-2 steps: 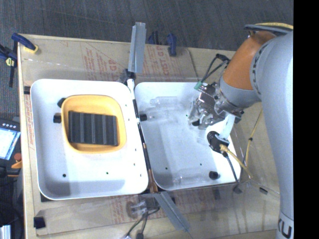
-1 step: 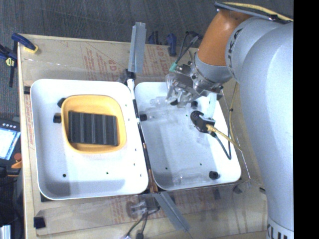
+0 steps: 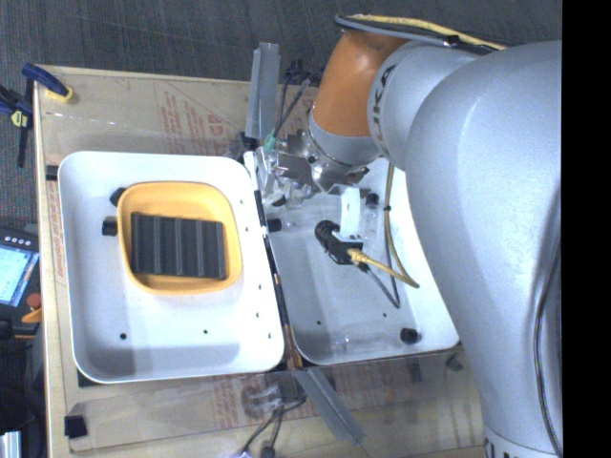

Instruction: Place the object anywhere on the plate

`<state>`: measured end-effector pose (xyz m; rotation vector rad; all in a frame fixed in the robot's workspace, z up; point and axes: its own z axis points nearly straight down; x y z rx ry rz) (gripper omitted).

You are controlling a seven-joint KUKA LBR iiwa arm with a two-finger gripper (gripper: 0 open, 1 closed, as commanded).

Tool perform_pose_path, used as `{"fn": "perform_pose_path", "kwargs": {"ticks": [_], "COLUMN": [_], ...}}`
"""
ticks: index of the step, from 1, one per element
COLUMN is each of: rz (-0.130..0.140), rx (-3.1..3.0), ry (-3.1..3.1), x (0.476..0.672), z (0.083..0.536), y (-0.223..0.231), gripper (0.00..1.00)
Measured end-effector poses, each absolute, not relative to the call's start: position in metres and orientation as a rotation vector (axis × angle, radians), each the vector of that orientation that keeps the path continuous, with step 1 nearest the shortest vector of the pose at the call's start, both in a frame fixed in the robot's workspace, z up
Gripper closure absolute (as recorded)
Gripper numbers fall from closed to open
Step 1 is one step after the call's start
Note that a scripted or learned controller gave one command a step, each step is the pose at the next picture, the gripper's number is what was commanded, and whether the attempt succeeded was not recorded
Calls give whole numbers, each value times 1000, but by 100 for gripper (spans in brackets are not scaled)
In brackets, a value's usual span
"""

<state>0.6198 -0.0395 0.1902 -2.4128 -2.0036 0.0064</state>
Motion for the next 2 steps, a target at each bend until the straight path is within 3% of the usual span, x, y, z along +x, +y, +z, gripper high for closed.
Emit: {"fn": "perform_pose_path", "kwargs": {"ticks": [1,2], "rz": [7,7], "rx": [-2104,-2105], "ry": [-2326,-2326], "x": [590,590], "z": [191,191], "y": [-6,-6], "gripper": [100,0]}}
